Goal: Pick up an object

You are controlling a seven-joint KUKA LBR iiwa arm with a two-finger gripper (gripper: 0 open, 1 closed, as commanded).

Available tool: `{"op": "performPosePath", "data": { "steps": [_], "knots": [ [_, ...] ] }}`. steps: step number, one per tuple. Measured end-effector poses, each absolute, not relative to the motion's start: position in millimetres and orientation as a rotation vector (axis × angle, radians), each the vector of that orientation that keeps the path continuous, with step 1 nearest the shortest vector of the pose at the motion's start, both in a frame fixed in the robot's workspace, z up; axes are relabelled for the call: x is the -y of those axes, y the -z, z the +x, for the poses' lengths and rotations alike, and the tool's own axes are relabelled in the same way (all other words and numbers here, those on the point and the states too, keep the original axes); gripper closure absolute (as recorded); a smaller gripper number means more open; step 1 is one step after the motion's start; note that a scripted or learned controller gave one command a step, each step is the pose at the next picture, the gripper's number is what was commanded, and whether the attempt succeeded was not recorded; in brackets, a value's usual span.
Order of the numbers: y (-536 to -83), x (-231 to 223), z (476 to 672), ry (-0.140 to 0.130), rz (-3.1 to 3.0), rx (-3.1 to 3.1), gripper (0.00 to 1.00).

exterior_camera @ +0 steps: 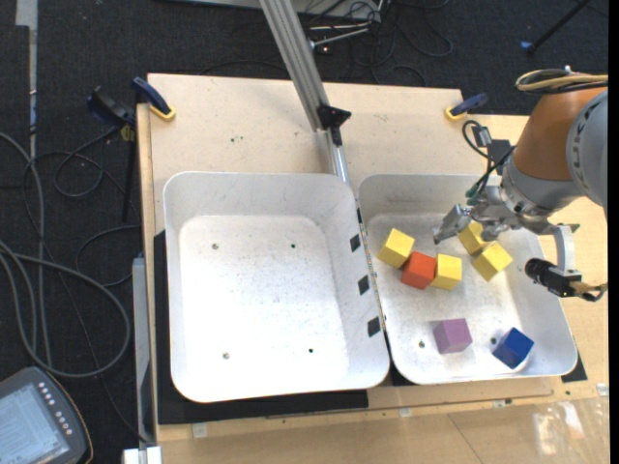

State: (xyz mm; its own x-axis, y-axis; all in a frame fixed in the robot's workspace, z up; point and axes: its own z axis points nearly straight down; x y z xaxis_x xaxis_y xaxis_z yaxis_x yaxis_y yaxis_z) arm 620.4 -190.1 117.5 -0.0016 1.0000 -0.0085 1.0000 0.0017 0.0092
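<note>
My gripper (471, 226) is low over the upper right part of the right bin (551, 361), open, its fingers spread to either side of a small yellow block (471, 240). I cannot tell whether they touch it. A second yellow block (492, 260) lies just to the lower right of that one. To the left sit a yellow block (397, 247), an orange block (419, 270) and another yellow block (448, 272), close together. A purple block (452, 335) and a blue block (513, 347) rest near the bin's front.
The left bin (193, 201) stands beside the right one, sharing a raised rim in the middle. A metal pole (295, 51) slants in from the top toward the bins' junction. The arm's grey and orange body (561, 153) enters from the right.
</note>
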Motion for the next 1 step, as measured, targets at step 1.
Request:
{"op": "performPosePath", "data": {
  "steps": [1],
  "knots": [
    [-130.0,189.9,621.6,-0.006,2.208,-2.212,1.0]
  ]
}}
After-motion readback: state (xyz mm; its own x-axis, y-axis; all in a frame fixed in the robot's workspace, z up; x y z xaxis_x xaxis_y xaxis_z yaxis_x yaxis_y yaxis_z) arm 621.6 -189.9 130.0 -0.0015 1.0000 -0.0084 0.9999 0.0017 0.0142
